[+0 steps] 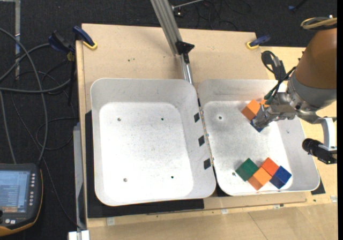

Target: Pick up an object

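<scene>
Four blocks sit well below our claw, but the orange cube touches its left side. Whether it's pinching, we can't tell.

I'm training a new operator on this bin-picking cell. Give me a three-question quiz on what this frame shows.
1. True or false: the green block lies in the left bin.
2. Which block sits right at the gripper? A) a blue block B) an orange block C) a green block
3. Fill in: the cluster near the right bin's front edge holds a green block, two orange blocks and one ____ block.

Key
1. False; it lies in the right bin.
2. B, the orange block in the right bin's back half.
3. Blue.
</scene>
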